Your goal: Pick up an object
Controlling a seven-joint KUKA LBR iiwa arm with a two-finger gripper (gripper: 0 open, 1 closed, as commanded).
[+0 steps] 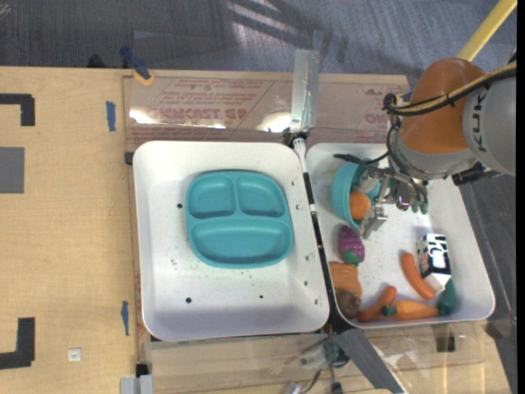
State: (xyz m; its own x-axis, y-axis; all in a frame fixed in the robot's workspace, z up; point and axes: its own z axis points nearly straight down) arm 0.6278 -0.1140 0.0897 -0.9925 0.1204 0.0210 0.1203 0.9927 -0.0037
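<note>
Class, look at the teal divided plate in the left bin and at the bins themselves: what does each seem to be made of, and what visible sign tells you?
Teal divided plate: probably moulded plastic, with uniform colour, rounded compartment ridges and a soft sheen. White bins: likely thin formed plastic, smooth and slightly glossy, with rounded corners and a raised rim.

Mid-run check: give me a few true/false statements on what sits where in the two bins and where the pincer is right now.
1. The teal divided plate lies in the left bin. True.
2. The pincer hovers over the left bin. False: it is over the right bin, beside the teal bowl.
3. The teal bowl stands upright on its base. False: it is tipped on its side, an orange object at its mouth.
4. A purple toy lies just below the bowl. True.
5. Toy carrots lie near the right bin's front edge. True.
</note>
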